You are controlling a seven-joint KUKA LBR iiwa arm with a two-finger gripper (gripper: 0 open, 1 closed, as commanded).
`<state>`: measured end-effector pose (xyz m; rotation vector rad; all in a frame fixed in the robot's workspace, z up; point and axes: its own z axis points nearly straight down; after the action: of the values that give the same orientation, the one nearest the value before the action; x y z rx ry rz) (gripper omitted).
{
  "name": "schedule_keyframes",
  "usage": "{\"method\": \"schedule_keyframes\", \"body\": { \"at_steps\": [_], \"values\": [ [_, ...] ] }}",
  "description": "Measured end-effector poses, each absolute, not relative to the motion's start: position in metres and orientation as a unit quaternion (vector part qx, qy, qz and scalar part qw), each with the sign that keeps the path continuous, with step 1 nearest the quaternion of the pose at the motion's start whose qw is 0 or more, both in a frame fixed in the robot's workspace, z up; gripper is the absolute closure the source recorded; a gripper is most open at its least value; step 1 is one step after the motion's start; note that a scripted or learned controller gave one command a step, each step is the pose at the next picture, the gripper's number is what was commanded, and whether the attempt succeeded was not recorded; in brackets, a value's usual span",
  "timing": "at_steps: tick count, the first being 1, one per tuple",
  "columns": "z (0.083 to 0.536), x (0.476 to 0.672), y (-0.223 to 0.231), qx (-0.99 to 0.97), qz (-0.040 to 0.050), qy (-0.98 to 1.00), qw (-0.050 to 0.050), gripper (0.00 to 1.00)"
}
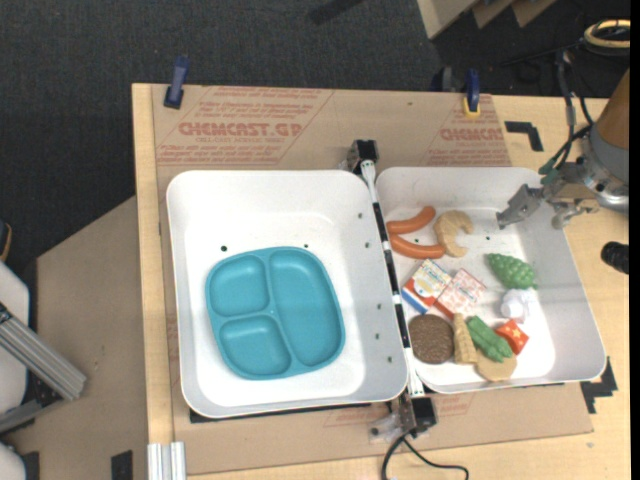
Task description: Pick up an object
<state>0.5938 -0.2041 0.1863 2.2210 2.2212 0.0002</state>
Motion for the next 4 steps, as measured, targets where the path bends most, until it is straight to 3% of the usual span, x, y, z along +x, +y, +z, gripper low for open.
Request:
{"method": "schedule_keyframes", "body": {
  "at_steps": [1, 2, 3, 4],
  "values": [
    [0.079, 0.579, -0.205, 0.707, -0.002, 0.707, -0.004, 0.0],
    [0.095, 0.583, -0.206, 0.707, 0.0005, 0.707, 0.002, 1.0],
    [0.168, 0.643, -0.165, 0.705, 0.0037, 0.71, 0.005, 1.0],
    [0.163, 0.639, -0.169, 0.707, 0.0, 0.708, 0.001, 0.0]
  ]
}}
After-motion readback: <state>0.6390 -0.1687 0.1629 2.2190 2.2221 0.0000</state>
